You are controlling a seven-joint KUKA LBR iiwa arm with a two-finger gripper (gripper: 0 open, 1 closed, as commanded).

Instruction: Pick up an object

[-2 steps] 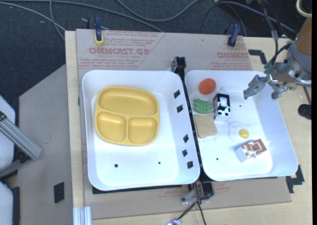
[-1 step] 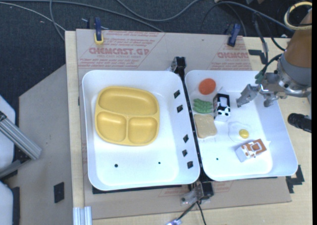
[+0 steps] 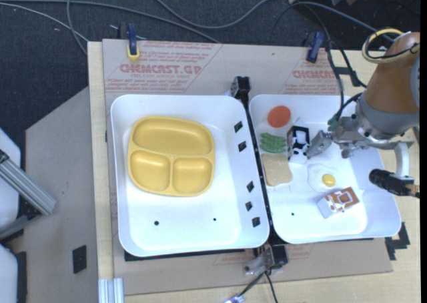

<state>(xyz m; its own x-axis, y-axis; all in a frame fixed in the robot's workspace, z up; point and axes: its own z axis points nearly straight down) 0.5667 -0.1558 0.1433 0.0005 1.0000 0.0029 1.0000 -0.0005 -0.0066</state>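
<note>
Two shallow white bins sit side by side on a printed board (image 3: 200,61).

**Left bin** (image 3: 200,228): it holds a yellow divided plate (image 3: 171,155) with one long compartment at the far side and two smaller ones at the near side. The plate lies flat in the far-left part of the bin. Small black marks (image 3: 251,188) run along the wall next to the other bin.

**Right bin** (image 3: 373,218): it holds the loose items available for picking.
- An orange-red round slice (image 3: 279,116) lies in the far-left corner.
- A green piece (image 3: 272,141) lies just nearer than the slice.
- A tan bread slice (image 3: 277,172) lies nearer again, touching or almost touching the green piece.
- A fried egg (image 3: 325,179), white with a yellow yolk, lies near the middle of the bin.
- A small orange, white and grey item (image 3: 339,201) lies just beside the egg, toward the near edge.

**Arm:** the gripper (image 3: 308,148) is low over the right bin, between the green piece and the fried egg and just beyond the bread slice. Whether it is spread or pressed together cannot be told from this angle. A small black-and-white shape (image 3: 298,137) at its tip may be a separate item or part of the tool. No item is visibly pinched.
</note>
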